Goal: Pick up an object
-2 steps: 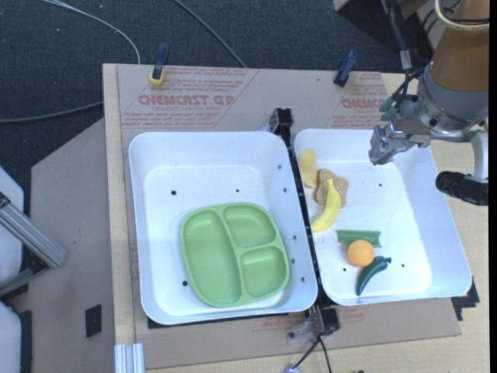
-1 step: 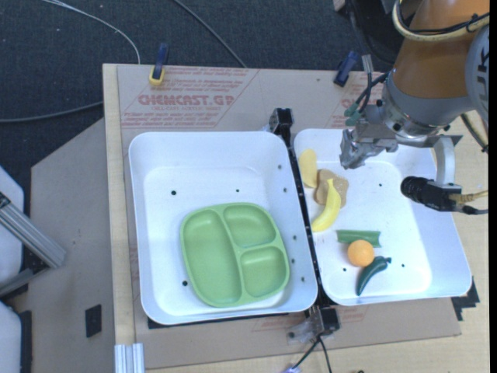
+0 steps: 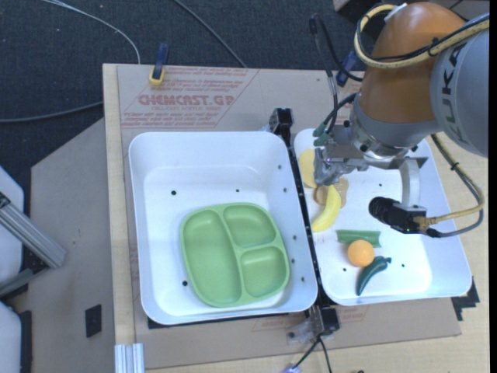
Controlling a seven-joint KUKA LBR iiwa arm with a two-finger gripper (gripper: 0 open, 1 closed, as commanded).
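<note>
The board (image 3: 194, 99) on the desk reads "CHEMCAST GP". In the right bin (image 3: 435, 282), the tool (image 3: 335, 176) hangs above the banana (image 3: 328, 210); whether it is open or closed, I cannot tell.

1. Left bin (image 3: 155, 162): green divided plate (image 3: 233, 253) is taking up the front middle; back and left floor are lying open.
2. Right bin (image 3: 435, 278): banana (image 3: 329, 208), orange ball (image 3: 359, 252) and green pepper (image 3: 371, 273) are crowding the left-centre.
3. Arm (image 3: 404, 68) is overhanging the right bin's back.
</note>
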